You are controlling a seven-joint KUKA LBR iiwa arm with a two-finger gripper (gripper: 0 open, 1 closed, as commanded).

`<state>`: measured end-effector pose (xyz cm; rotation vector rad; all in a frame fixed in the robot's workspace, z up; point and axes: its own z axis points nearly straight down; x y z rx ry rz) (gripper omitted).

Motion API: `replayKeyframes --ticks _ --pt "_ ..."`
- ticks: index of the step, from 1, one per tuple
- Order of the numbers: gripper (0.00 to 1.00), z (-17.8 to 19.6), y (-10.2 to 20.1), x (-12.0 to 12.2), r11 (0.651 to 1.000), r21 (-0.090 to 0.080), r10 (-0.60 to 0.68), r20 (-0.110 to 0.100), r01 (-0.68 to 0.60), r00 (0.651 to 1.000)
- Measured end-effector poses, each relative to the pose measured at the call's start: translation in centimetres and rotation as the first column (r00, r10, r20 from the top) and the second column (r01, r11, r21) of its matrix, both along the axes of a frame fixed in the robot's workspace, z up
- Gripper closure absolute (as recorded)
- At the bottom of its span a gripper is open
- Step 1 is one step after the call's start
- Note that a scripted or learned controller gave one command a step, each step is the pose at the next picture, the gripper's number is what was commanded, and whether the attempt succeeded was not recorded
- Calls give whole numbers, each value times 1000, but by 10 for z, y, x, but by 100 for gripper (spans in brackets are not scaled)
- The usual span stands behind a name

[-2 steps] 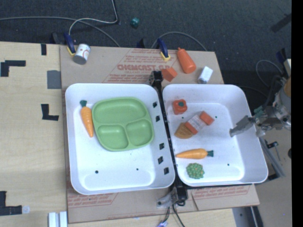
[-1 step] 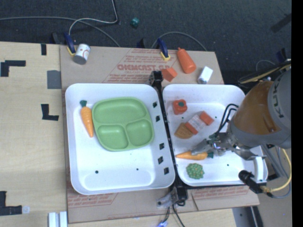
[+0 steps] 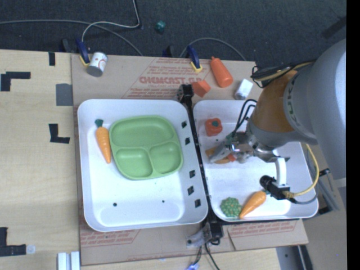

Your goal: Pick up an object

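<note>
Orange toy piece (image 3: 224,158) under the tool (image 3: 229,149), low in the right bin (image 3: 256,179), left of middle, near the divider. Probably light, stiff, slick plastic; best taken across its narrow width, squarely, lest it squirt out. Cannot tell how far the tool stands open, nor whether anything is caught. Smooth white floor, shallow walls. Red block (image 3: 213,126) just above, carrot (image 3: 252,203) and green lump (image 3: 229,207) well apart below; room enough on the counter (image 3: 34,151).

The fingertips of the gripper (image 3: 229,149) are blurred; their spacing cannot be determined. An orange item (image 3: 223,160) beneath them is partly hidden and unidentifiable.
</note>
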<state>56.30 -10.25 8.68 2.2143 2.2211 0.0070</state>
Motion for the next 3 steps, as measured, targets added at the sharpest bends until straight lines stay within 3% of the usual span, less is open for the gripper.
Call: replayKeyframes --ticks 1,2,3 --pt "0 -1 7 62 1000 -1 -1 -2 1 1000" --pt "0 -1 7 90 1000 4 1 -25 -1 1000" --pt "0 -1 -12 61 1000 -2 -2 -5 2 1000"
